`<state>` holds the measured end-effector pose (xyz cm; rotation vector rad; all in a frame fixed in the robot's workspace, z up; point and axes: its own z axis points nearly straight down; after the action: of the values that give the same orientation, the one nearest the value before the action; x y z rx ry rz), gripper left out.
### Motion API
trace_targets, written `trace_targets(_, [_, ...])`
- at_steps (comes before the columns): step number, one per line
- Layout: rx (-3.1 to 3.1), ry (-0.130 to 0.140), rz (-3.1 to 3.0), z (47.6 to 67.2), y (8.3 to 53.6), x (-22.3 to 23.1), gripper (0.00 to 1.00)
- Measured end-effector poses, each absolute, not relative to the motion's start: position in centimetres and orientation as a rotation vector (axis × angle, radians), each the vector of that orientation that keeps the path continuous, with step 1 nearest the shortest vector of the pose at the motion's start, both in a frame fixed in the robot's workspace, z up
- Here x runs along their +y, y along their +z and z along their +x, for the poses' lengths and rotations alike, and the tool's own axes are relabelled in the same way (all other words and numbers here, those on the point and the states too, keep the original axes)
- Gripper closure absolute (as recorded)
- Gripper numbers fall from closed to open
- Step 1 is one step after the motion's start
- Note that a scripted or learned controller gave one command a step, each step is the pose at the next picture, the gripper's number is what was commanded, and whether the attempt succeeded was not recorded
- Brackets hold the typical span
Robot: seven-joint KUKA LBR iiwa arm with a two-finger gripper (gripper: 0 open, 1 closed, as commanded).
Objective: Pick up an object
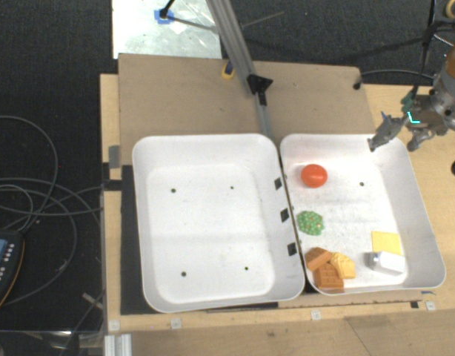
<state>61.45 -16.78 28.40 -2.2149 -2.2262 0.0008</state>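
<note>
- The tool [396, 133] hangs at the upper right corner of the right bin [422, 221], its two fingers spread apart with nothing between them; it sits clear of every object, apparently poised at the rim before a reach.
- Five candidates for the pick lie in that right bin, none yet taken. A red ball [313, 175] rests near the top, closest to the tool and well apart from the rest, which likely makes it the easiest target.
- Just below it, a green bumpy piece [310, 222] lies beside the divider between the bins.
- At the bin's near edge, an orange-brown waffle-like toy [330, 268] sits against the lower wall, a spot that could crowd the fingers.
- To its right, a yellow block [386, 241] touches a small white-and-grey item [384, 262]; their contact would make a clean grasp of either harder.
- The left bin [153, 221] stands beside its twin on the surface [309, 87], joined by dark clips along the shared edge.
- A grey pole [231, 28] slants in from the top, ending just above the bins.
</note>
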Motion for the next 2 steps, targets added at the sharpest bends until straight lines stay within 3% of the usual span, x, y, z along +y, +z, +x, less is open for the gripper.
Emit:
trace_targets(1, [-2.23, -0.001, -2.215, 61.5, 28.6, -16.8, 0.0])
trace_targets(2, [-2.222, 0.003, -2.218, 61.4, 22.3, -16.8, 0.0])
